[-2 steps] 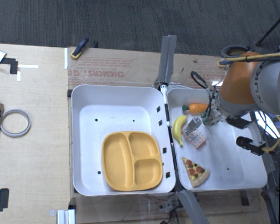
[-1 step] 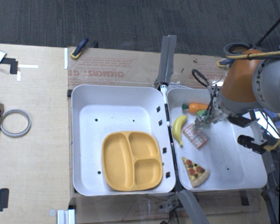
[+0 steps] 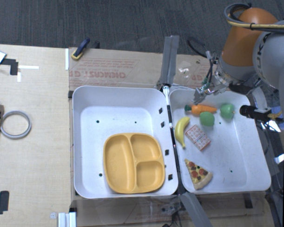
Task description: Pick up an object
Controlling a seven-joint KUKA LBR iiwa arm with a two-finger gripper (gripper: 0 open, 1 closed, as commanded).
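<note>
The right bin [image 3: 242, 161] holds a toy carrot [image 3: 203, 108], two green balls [image 3: 207, 118] [image 3: 227, 110], a yellow banana [image 3: 180, 130], a pink-and-white patterned packet [image 3: 197, 137] and a pizza slice [image 3: 197, 173]. My gripper [image 3: 200, 93] hangs over the bin's far left corner, just above and slightly left of the carrot. Nothing shows between its fingertips. The arm with its orange band [image 3: 247, 40] comes in from the upper right.
The left bin [image 3: 85, 132] holds a yellow three-compartment plate [image 3: 133, 162]. A grey divider post [image 3: 169, 60] rises between the bins at the back. A tape roll [image 3: 13, 124] lies on the bench at far left. A black fixture [image 3: 256, 112] sticks in at the right bin's edge.
</note>
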